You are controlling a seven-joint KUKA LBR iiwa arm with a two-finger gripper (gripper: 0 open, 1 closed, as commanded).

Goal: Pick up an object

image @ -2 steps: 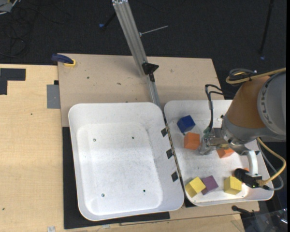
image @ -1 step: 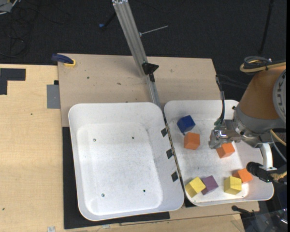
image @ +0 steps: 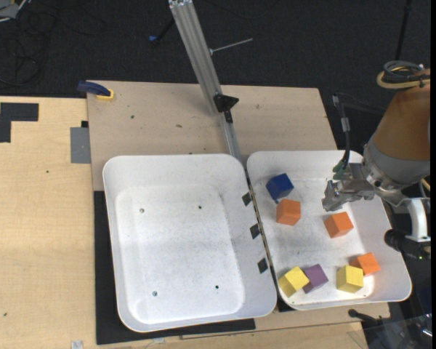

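My gripper [image: 337, 201] hangs over the right bin [image: 305, 155], near its middle right, coming in from the right. Just below it in the view lies an orange cube [image: 338, 225], apart from the gripper as far as I can see. Further left are a blue cube [image: 279, 186] and a second orange cube [image: 288, 211]. Along the bin's front edge sit a yellow cube [image: 293, 279], a purple cube [image: 316, 275], another yellow cube [image: 350, 278] and a small orange cube [image: 368, 263]. Nothing shows held in the gripper.
The left bin [image: 131, 167] lies beside the right one, with black clips [image: 254, 230] along the shared edge. A slanted aluminium bar [image: 201, 57] rises behind the bins. A blue and yellow clamp [image: 96, 89] lies at the bench's far left corner.
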